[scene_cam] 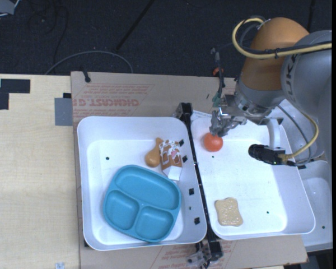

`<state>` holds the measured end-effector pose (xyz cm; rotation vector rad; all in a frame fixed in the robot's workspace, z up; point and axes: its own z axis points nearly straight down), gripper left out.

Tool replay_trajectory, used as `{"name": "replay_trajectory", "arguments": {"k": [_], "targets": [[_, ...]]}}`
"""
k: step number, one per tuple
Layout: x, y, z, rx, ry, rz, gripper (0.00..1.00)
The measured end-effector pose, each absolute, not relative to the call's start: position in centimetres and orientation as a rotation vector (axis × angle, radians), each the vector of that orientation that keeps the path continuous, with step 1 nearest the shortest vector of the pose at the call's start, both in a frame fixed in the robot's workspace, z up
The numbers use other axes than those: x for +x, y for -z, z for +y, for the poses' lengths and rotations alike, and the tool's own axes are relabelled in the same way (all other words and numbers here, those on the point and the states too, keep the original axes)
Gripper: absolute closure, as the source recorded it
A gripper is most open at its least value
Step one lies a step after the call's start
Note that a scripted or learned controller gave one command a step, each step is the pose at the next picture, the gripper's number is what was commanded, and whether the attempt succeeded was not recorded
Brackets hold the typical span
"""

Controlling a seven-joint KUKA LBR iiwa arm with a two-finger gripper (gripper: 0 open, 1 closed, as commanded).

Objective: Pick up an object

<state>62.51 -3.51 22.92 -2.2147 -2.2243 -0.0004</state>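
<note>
Gripper (217, 129) sits just above red ball (213, 142) in right bin (302, 206); finger state unclear. Should drop straight, centred, w/ ball between tips.

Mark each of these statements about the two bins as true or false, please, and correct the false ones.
1. The blue divided plate lies in the left bin. True.
2. The orange-red ball lies in the left bin. False: it is in the right bin, near its upper left corner.
3. The claw is just above the ball. True.
4. The tan slice of toast touches the ball. False: they lie apart, the toast near the bin's front edge.
5. The plate is round and red. False: it is blue, with three compartments.
</note>
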Motion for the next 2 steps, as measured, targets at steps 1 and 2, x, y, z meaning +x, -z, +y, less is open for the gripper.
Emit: {"name": "replay_trajectory", "arguments": {"k": [1,2], "targets": [[61.7,-22.2,2.6,-2.213,-0.003,-2.223,1.0],[61.3,-23.3,7.7,-2.215,-0.001,-2.225,1.0]]}}
